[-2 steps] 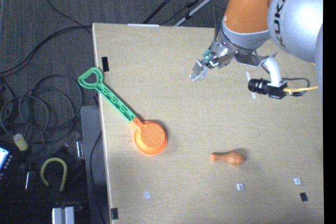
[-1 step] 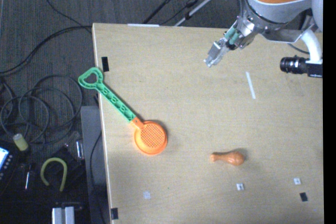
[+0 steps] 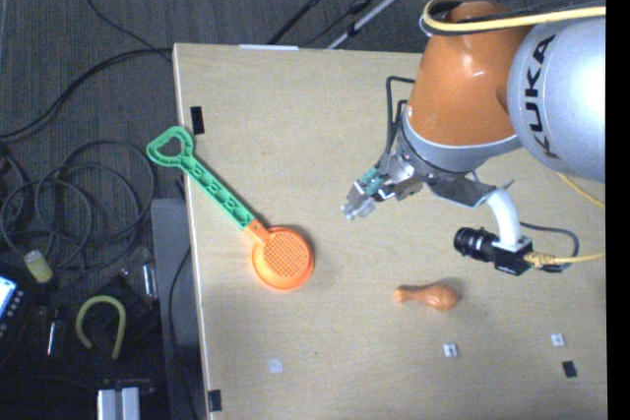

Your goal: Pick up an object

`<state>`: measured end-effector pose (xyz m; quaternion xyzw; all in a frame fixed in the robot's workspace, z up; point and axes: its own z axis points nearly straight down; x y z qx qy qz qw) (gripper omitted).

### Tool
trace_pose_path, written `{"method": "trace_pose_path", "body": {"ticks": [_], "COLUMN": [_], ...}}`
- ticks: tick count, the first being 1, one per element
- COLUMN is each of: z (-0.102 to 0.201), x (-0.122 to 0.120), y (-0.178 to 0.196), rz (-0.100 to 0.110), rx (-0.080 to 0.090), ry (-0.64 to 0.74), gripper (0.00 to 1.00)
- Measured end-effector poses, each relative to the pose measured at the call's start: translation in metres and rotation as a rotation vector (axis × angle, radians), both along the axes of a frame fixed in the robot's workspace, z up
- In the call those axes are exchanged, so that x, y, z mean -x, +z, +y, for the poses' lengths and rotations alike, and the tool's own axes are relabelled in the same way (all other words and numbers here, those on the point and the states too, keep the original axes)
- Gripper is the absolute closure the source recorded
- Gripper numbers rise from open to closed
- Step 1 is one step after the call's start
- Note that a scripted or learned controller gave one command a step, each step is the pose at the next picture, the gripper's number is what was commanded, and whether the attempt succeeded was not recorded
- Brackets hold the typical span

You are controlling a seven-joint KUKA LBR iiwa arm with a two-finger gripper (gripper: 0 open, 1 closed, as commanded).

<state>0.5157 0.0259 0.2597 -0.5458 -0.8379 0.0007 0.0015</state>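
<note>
Tan counter (image 3: pixel 295 93) over grey carpet with black cables. Gripper (image 3: pixel 359 202) hangs above bare middle, holds nothing — cannot tell its state. Green-handled orange strainer (image 3: pixel 280 256) lies to its left; small orange toy (image 3: pixel 430 295) below, apart.

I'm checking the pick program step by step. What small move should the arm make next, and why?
Probably shift toward the orange-headed strainer and lower over its green handle. The gripper hangs above bare bench with nothing between its fingers, and the strainer lies just to its left; the small orange piece is an alternative.
</note>
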Motion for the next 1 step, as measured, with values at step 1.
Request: {"method": "trace_pose_path", "body": {"ticks": [1], "z": [0.0598], "x": [0.0326], "y": [-0.0771], "rz": [0.001], "rx": [-0.001], "ry": [0.168], "gripper": [1.0]}}
